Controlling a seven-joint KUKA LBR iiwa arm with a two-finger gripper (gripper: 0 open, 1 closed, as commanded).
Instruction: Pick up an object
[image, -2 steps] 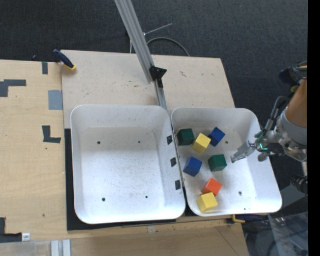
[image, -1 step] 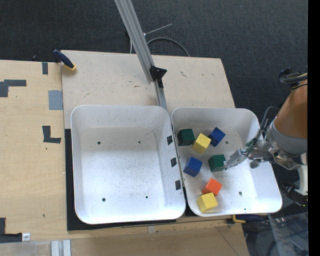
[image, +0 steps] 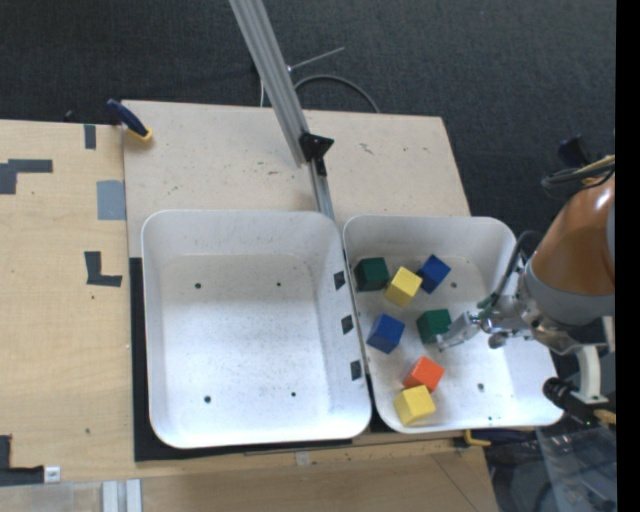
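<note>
The pale wooden bench (image: 290, 160) spreads under everything, and on it sit two shallow white plastic bins side by side: the larger-looking left bin (image: 245, 230), its floor speckled with dark scuffs, and the right bin (image: 480, 232), where all the blocks lie. My grey arm with its orange band (image: 580, 250) reaches in over the right bin's right wall, and my two-finger metal gripper (image: 458, 334) points leftward, low over the bin floor near its middle. I cannot tell how my jaws stand; the metal there is too small and blurred to read, and I see no block between them. Just beside my tip, to its left, sits a dark green cube (image: 433, 323), standing roughly square to the bin, with no long axis to speak of. Left of that is a blue cube (image: 385, 332), turned slightly off square. Toward the far wall there are three more: a second dark green cube (image: 372, 273), a yellow cube (image: 404, 286) turned on the diagonal and touching or nearly touching a smaller blue cube (image: 434, 272) on its right. Toward the near wall, an orange cube (image: 425, 373) sits just above another yellow cube (image: 414, 404), the two touching or close to it. A slanted grey metal rail (image: 275, 75) crosses the bench's far side, ending near the seam between the bins.
</note>
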